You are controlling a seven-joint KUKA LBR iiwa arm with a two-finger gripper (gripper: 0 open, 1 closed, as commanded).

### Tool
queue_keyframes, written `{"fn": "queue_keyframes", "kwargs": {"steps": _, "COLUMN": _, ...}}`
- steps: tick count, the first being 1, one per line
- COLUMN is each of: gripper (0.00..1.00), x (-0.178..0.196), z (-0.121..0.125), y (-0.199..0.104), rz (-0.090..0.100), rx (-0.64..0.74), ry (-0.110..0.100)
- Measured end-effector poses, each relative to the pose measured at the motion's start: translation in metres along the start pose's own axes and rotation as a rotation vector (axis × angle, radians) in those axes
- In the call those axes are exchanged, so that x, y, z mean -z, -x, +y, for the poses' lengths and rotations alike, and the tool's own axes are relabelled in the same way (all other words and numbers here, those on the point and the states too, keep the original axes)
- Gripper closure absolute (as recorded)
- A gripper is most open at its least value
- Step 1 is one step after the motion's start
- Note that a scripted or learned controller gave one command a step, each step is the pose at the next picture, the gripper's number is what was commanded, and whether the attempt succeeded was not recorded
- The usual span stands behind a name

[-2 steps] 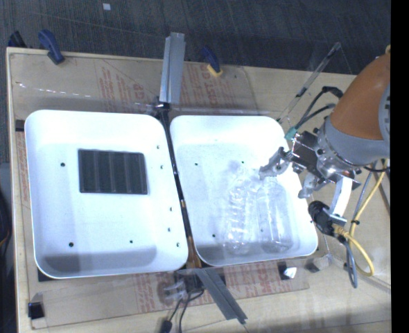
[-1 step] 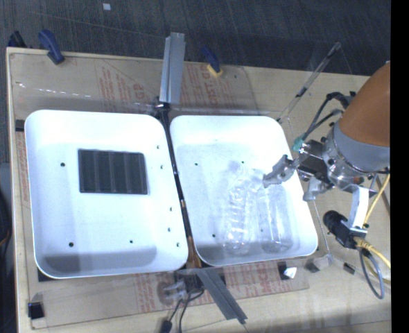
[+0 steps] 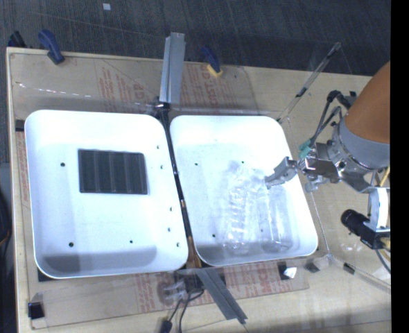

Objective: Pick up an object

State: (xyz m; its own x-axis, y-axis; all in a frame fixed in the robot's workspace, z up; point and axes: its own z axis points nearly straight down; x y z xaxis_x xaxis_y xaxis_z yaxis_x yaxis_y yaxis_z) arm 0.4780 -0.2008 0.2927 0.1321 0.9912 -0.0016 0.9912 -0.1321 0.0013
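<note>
Clear plastic bottles (image 3: 253, 210) lie in the right bin (image 3: 190, 186), toward its right wall & front edge, approx. side by side, lengthwise front to back. Hard to count; see-through on white. Left bin (image 3: 45, 186) carries a dark ribbed rectangular block (image 3: 113, 171) near its middle. Hand (image 3: 282, 173) hangs at the right bin's right wall, over the bottles' far ends; can't tell if open or closed. Judgement: bottles light, thin-walled, slick, prob. crush or roll under pinch. Best grip across one bottle's body at mid-length, not the neck.
</note>
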Motion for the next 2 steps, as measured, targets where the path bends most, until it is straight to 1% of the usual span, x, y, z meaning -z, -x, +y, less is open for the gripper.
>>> {"fn": "queue_keyframes", "kwargs": {"steps": 1, "gripper": 0.00, "x": -0.0135, "z": 0.0012, "y": 0.0033, "rz": 0.004, "rx": 0.100, "ry": -0.006}}
{"fn": "queue_keyframes", "kwargs": {"steps": 2, "gripper": 0.00, "x": -0.0099, "z": 0.0005, "y": 0.0043, "rz": 0.001, "rx": 0.117, "ry": -0.001}}
